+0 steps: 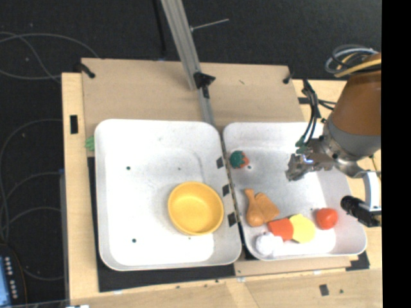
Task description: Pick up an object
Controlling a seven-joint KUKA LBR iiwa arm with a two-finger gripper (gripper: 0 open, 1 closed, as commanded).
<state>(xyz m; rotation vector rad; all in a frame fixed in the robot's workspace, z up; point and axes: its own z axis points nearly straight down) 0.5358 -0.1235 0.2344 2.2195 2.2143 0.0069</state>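
Note:
A yellow bowl (195, 208) sits in the left bin (128, 146), near its lower right. The right bin (270, 140) holds a small green and orange ball (238, 160) by its left wall. Along its front lie a tan pear-shaped toy (259, 208), a white piece (264, 243), a red block (280, 228), a yellow piece (303, 228) and a red ball (327, 218). My gripper (299, 168) hangs over the right bin's right half, above bare floor and apart from all the objects. Nothing shows between its fingers.
A slanted metal rail (186, 47) runs from the top of the view down to the gap between the bins. Cables (350, 58) loop behind the arm at the right. The wooden bench (160, 88) frames both bins.

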